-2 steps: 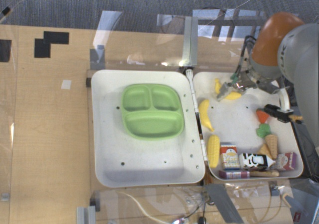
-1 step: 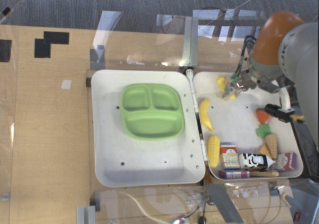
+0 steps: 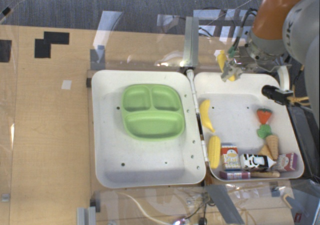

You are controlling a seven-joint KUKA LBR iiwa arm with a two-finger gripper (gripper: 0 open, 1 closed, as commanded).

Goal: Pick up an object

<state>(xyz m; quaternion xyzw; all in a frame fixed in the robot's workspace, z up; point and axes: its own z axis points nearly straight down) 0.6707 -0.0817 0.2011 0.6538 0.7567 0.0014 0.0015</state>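
Left bin: green divided tray point(image 3: 151, 111); ignore. Right bin point(image 3: 240, 100): banana point(image 3: 205, 114) and corn cob point(image 3: 214, 150) by its left wall. My gripper point(image 3: 229, 70) hangs over the far rim; a yellow object point(image 3: 221, 60) touches it, held or not I cannot tell. Best descend squarely, avoiding the wall.

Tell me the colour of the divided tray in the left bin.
Light green tray, clearest in the camera view.

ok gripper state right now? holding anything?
Gripper: raised over the far edge of the right bin, with a small yellow object beside its fingers; open or closed, holding or not, cannot be told.
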